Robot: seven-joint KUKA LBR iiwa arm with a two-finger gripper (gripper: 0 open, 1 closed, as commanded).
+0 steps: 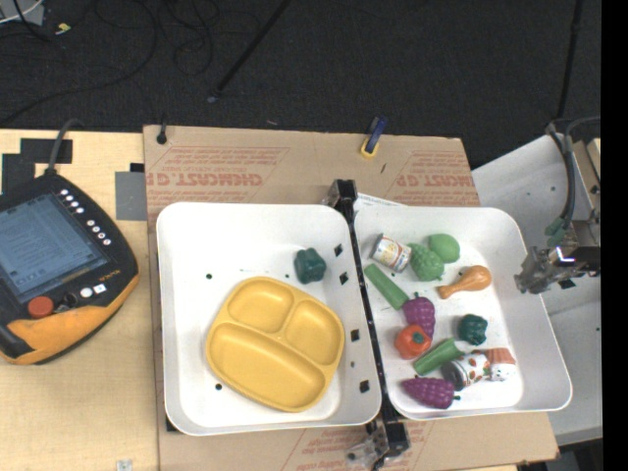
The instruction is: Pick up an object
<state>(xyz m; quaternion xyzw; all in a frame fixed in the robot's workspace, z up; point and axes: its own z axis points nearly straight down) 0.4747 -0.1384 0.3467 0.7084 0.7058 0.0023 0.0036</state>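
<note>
Scanning from the left, a teach pendant [57, 263] lies on the wooden bench, well apart from the 2 white bins. The left bin [186, 253] holds a yellow divided plate [275, 353] with 3 compartments, and a small dark green toy [310, 265] sits just beyond the plate's far right corner, near the wall shared with the other bin.

The right bin [535, 361] is the crowded one. Nearest the shared wall lies a long green vegetable [386, 286], with a small tin can [392, 254] just beyond it. Further right come a knobbly green toy [426, 262] touching a smooth light green one [444, 247], then an orange drumstick [465, 283]. Toward the near side sit a purple grape bunch [419, 313], a red tomato-like piece [413, 340], a green pod [435, 356], a second purple bunch [428, 392], a dark green toy [472, 329] and a small red-and-white item [486, 367] whose shape I cannot make out.

The gripper [549, 268] hangs at the far right, outside the right bin's rim and above none of the toys. Whether it is released or clenched, I cannot tell at this size; nothing is seen caught in it.

Judging by this, the pick has not begun: every candidate rests in a bin, and choosing 1, approaching, closing and lifting all remain
</note>
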